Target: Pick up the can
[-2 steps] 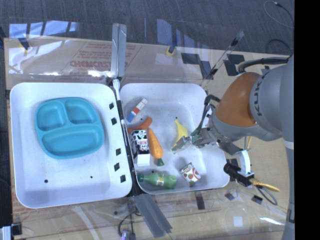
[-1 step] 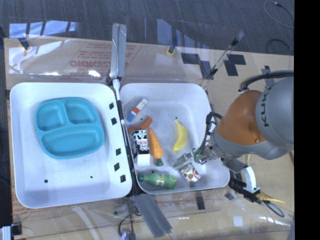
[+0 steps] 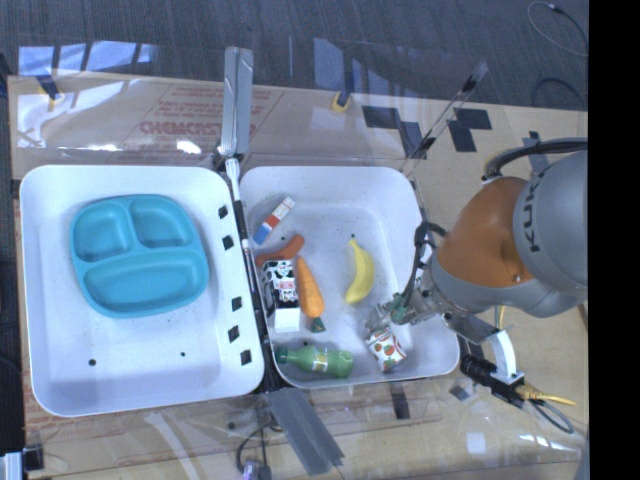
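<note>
The can (image 3: 386,349) lies tipped near the front edge of the right bin (image 3: 330,183), just right of the green bottle (image 3: 315,360). The hand (image 3: 392,315) sits directly above it, close enough to look touching. Whether it has closed on anything, I cannot tell from here. A banana (image 3: 359,271) lies just behind.

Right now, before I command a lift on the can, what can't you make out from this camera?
- Gripper: finger state unreadable, small and blurred against the can in the camera view.
- Contact between gripper and can: they overlap, so grasp unconfirmed.
- Can label: too small to read.
- Arm: base cut off by the right edge.
- Box under the carrot: partly covered.
</note>
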